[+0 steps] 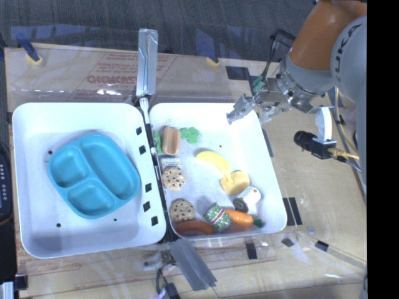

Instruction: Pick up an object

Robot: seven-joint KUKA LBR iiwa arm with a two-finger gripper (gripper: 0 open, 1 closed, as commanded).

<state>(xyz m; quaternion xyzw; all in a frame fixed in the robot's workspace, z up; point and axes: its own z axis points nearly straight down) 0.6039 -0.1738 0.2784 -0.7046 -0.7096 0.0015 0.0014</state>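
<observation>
Two cookies (173, 178) lie in the right bin (265, 161); jaws' state cannot be told.

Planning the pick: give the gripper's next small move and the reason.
Probably lower and shift toward the banana. The gripper sits over the right bin's far corner with nothing between its fingers, and the banana lies apart from the other food.

You're looking at a lab test bench (312, 179): two white bins (25, 167) taped in place, toy food (215, 162) as props, cables (340, 148) and an industrial arm (330, 30).
</observation>
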